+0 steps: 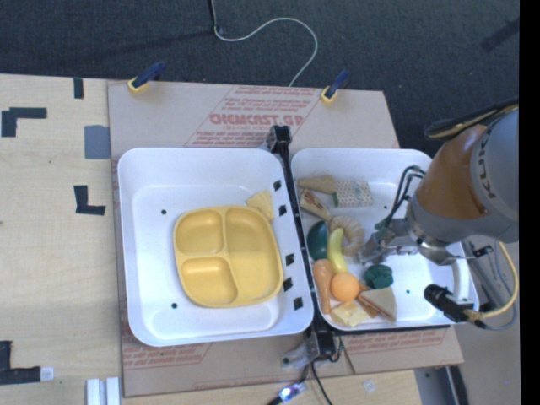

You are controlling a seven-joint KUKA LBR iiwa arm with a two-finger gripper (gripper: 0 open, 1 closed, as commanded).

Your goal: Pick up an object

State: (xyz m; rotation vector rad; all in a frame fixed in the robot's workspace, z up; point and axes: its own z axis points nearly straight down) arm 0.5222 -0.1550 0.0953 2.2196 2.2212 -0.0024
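Judging progress: pick not yet made. We see the claw (377,245) low in the right bin (413,163), just above a dark green object (379,274) and beside the banana (337,250). Nothing visibly lifted; claw state we cannot tell.

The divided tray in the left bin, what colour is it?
Yellow; the divided tray shows best in the camera view.

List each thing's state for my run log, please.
Yellow tray: lying flat in the left bin, its compartments bare.
Cheese wedge: beside the tray's far corner.
Banana: lying in the right bin among the other food.
Orange: resting beside the carrot.
Claw: low over the right bin's food.
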